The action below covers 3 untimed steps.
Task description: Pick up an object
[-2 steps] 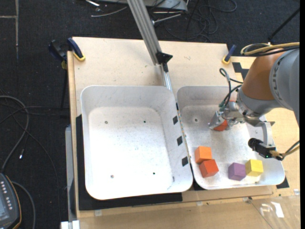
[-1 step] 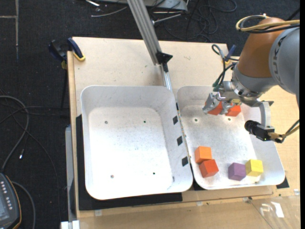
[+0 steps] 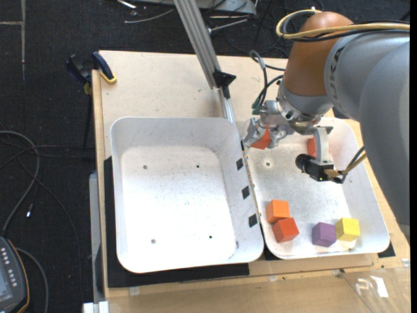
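Observation:
My gripper [image 3: 264,135] hangs over the far left corner of the right bin [image 3: 365,194]. A small red block [image 3: 261,139] shows between its metal fingers, which are closed against it. Near the bin's front edge lie an orange block [image 3: 279,208], a red-orange block [image 3: 285,229], a purple block [image 3: 323,234] and a yellow block [image 3: 348,228]. Another red piece [image 3: 311,147] shows beside the wrist, partly hidden by the arm.
The left bin [image 3: 130,142] lies beside the right one, and their rims meet at a divider with black clips [image 3: 246,191]. A slanted metal pole [image 3: 199,38] rises behind the bins. The grey arm [image 3: 371,70] covers the bench's far right.

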Each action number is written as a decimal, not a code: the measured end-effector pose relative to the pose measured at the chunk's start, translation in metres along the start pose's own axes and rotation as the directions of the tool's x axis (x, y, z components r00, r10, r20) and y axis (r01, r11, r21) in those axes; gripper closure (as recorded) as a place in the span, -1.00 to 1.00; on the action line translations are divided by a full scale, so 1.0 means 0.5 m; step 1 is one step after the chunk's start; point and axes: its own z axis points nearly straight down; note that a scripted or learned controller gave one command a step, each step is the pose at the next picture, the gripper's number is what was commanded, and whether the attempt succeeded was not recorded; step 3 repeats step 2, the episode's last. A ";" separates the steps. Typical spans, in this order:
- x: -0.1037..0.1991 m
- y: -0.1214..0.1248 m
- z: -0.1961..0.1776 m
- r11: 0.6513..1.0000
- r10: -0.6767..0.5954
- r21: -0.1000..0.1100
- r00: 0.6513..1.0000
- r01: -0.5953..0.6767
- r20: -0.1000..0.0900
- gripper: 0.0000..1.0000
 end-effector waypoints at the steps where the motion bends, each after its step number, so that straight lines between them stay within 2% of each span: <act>1: 0.163 -0.042 -0.157 1.000 -0.001 -0.004 1.000 0.001 -0.002 1.00; 2: 0.211 0.044 -0.239 1.000 0.004 -0.005 1.000 -0.004 0.002 1.00; 3: 0.211 0.044 -0.239 1.000 0.004 -0.005 1.000 -0.004 0.002 1.00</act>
